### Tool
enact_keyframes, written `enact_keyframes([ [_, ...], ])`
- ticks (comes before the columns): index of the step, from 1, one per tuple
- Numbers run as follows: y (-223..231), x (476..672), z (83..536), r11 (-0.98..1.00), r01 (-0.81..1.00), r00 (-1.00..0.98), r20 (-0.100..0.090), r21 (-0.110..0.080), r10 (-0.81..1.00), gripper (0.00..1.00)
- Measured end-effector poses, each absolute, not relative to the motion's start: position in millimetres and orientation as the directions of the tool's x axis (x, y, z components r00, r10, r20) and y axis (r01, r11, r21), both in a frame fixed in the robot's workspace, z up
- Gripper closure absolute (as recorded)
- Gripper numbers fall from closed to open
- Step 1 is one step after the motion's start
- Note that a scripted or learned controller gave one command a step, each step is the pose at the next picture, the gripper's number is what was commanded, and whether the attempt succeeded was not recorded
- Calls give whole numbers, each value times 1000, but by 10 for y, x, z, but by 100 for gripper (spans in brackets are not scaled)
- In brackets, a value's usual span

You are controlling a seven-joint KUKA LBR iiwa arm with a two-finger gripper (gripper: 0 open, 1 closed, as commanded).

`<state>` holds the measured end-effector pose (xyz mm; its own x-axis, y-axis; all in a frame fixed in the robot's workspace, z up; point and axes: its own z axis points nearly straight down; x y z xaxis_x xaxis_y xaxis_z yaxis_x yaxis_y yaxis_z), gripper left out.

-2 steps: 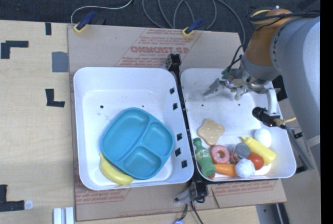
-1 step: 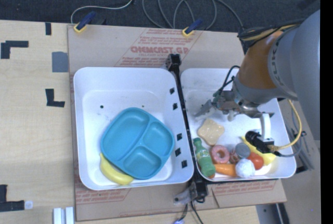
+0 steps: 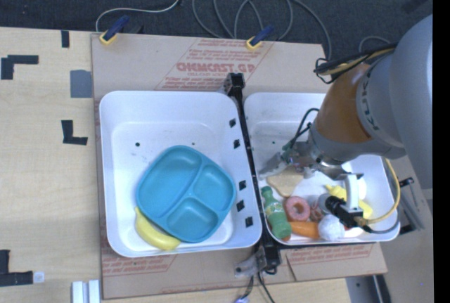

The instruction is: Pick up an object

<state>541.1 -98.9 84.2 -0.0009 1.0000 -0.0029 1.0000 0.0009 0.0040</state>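
The grey arm with its orange band (image 3: 344,108) reaches in from the right and hangs over the right-hand shallow white bin (image 3: 281,106). Its wrist hides the jaws (image 3: 320,171), so whether they stand wide, narrow or closed on anything cannot be told.

The task's things lie crowded in the near half of that right bin, just below and around the jaws. Closest, at their lower left, a pale tan wedge like a slice of bread (image 3: 283,184) lies flat. Further down on that side, a green cucumber-shaped toy (image 3: 275,216) lies lengthwise against the bin's left wall. Directly below the jaws sits a pink ring-shaped doughnut toy (image 3: 298,209), with an orange carrot-shaped toy (image 3: 304,229) beyond it along the near wall. To the lower right, a white ball-like object (image 3: 331,227) rests beside the carrot, and a yellow piece (image 3: 339,192) shows partly behind a black and white fitting.

Well to the left of the jaws, in the left-hand white bin (image 3: 119,112), a light blue plastic divided plate (image 3: 185,192) lies tilted over a yellow banana-shaped toy (image 3: 155,235). Both bins rest on a brown cardboard sheet (image 3: 204,64) on the wooden table (image 3: 42,175).
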Motion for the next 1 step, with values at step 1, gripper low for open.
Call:
enact_keyframes([
  [1,-998,5436,973,0,1000,0,-3,7,1000,100],
])
